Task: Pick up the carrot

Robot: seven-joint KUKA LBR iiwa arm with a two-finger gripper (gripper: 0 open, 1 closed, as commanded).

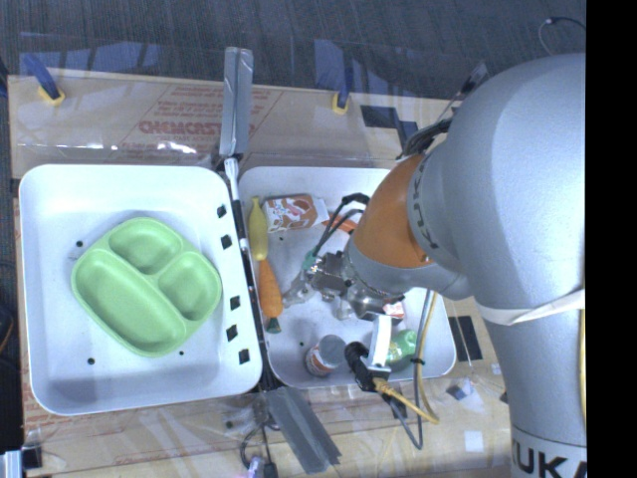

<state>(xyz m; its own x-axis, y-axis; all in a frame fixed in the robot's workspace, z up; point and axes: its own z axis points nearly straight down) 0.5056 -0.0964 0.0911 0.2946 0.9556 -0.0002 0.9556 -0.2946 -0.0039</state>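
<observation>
Right bin [299, 371], near rim: a small round can [321, 356] is standing close to the front wall, with a green item [402, 346] lying just beside the arm's cabling; what that item is cannot be told.

Pincer [304, 279]: metallic, reaching in from the right and hanging low over the middle of the right bin. Whether it is spread or pressed together cannot be told at this slant. Nothing is showing between its tips.

Carrot [269, 294]: orange, lying lengthwise along the right bin's left wall, just beside the divider between the bins. It is sitting to the left of the pincer, near it but apart from it, resting on the bin floor.

Yellow item [258, 229]: long and banana-like, lying along the same wall directly beyond the carrot, the two nearly end to end.

Packet [293, 211]: orange and white, lying flat toward the far wall of the right bin.

Left bin [45, 297]: holding a light green divided tray [145, 285] with three compartments, set at a tilt across the floor.

Arm [518, 217]: grey, with the orange band above the wrist, covering the right bin's right side.

Tabletop [119, 118]: showing beyond both bins.
</observation>
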